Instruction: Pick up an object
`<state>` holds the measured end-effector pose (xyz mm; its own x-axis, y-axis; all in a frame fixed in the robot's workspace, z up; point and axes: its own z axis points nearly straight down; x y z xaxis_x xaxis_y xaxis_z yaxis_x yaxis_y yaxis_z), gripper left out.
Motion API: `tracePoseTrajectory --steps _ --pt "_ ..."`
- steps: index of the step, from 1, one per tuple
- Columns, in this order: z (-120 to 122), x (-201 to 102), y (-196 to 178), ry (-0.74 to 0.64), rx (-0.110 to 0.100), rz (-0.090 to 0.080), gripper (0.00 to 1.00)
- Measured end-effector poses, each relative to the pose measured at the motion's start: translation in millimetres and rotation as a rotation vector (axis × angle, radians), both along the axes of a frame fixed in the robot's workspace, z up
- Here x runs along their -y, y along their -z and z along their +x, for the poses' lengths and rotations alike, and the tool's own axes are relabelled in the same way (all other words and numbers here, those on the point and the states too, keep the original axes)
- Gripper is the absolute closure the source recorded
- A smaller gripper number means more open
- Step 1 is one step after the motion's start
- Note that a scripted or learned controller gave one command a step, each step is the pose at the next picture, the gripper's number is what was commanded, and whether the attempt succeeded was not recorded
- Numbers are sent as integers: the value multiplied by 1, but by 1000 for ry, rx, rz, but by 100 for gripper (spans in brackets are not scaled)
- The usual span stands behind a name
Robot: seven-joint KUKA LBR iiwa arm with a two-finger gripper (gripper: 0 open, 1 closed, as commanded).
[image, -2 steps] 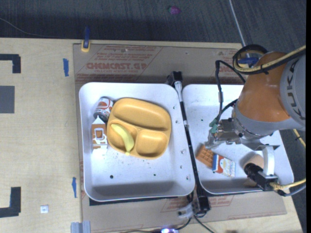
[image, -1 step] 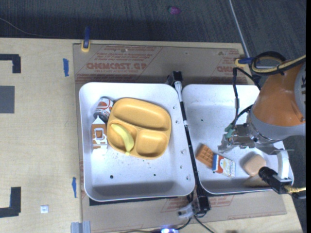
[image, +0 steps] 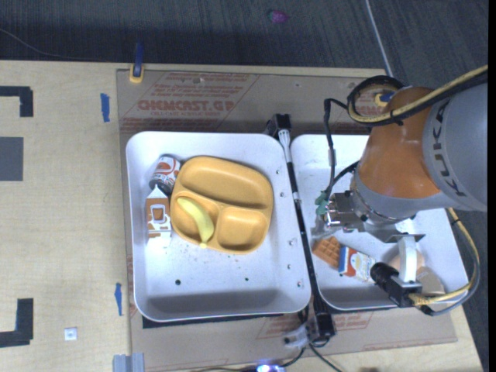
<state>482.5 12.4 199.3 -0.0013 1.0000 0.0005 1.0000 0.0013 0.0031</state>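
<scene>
Left bin (image: 147, 285) on worktop (image: 62, 208): yellow divided tray (image: 229, 192) holding a banana (image: 195, 217), small can (image: 164, 173) and carton (image: 157, 215) beside it, right bin (image: 457, 239): waffle-patterned piece (image: 328, 249), snack packet (image: 355, 263), arm's claw (image: 333, 211) low over them, grip state impossible to tell.

The room light is bright and even, falling from overhead. The two white bins (image: 143, 285) glare a little, their floors nearly washed out. The arm (image: 418, 161) throws a soft shadow over the right bin. The dark carpet (image: 232, 14) up top stays dim. Focus is fair, though small things look soft and grainy.
</scene>
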Motion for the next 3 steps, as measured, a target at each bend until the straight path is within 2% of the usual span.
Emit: tracePoseTrajectory --steps 1,2,3 --pt "-3 61 15 2 -6 0 100" --pt "-3 -17 15 0 -3 1 100" --pt "-2 44 -2 2 1 -2 100"
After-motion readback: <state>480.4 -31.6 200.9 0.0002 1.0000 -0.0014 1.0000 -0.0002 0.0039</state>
